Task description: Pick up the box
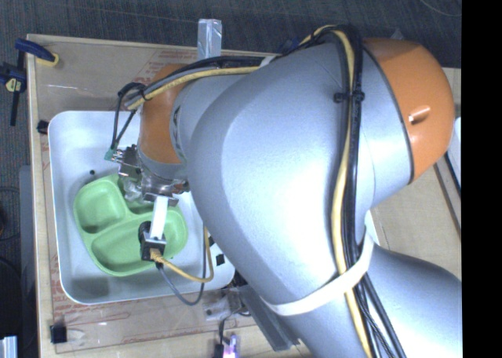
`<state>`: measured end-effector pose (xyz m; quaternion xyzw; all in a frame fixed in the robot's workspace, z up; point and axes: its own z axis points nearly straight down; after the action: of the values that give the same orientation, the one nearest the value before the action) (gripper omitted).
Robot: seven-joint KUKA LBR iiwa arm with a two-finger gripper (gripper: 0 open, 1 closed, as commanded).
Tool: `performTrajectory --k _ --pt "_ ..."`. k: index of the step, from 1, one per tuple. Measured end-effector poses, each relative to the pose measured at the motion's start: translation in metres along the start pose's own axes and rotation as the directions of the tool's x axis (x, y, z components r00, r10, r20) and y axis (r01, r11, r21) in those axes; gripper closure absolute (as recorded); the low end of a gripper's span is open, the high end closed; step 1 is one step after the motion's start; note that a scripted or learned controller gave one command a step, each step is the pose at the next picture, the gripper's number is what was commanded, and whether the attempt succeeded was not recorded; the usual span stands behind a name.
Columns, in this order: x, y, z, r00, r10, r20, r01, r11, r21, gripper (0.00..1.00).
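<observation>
Mostly the grey arm [314, 191] takes up the view, reaching in from the right and covering everything but the left bin [63, 136]. That bin holds a green tray [98, 207] with moulded compartments, lying flat near its middle. The gripper [145, 184] hangs low over the tray's upper right part, close to it or touching it; whether it is open or closed I cannot tell, since the wrist hides its tip. Smallest, a white corner [216, 258] with black marks peeks out from under the arm at the bin's right side. It may be the box, though too little of it is visible to be sure. If so, the box lies just right of the tray and the gripper is not over it. The step in hand looks like the approach. To do it well, the gripper should rise clear of the tray's rim before it travels sideways, so that it does not drag the tray along. It should then centre over the box, square itself to the box's narrower sides, and descend straight. The bin wall stands near, so the outer side needs room.
</observation>
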<state>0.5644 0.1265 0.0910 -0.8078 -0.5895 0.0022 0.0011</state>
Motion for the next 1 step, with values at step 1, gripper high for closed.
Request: performTrajectory --k 1 --pt "-0.0372 -0.0703 -0.0050 0.993 0.113 -0.012 -0.114 0.993 -0.025 1.00"
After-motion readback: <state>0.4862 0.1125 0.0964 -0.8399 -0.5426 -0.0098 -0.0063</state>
